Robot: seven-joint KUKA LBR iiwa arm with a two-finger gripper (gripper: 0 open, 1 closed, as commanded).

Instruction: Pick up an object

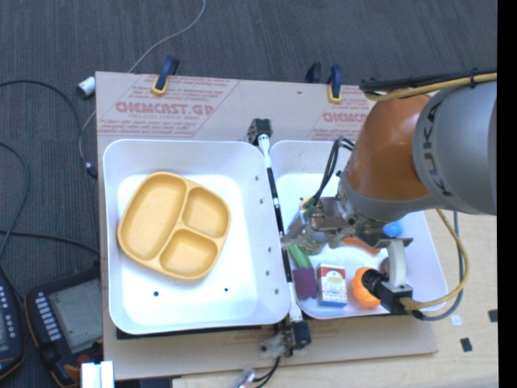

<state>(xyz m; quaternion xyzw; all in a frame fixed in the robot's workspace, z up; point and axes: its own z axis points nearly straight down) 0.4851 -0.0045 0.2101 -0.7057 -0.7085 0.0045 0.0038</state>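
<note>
Yellow divided plate [175,225] sitting in the left bin [113,217]. Gripper [311,233] down low in the right bin [436,257], near a green thing [300,257], purple block [305,282] and small carton [332,285].

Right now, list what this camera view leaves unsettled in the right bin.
- Gripper: whether it holds anything; the arm's wrist overhangs it and it sits among clutter.
- Right bin: its upper middle is covered by the arm.
- Small carton: print too small to read.
- Blue object: mostly hidden under the arm.
- Green object: partly covered by the gripper.
</note>
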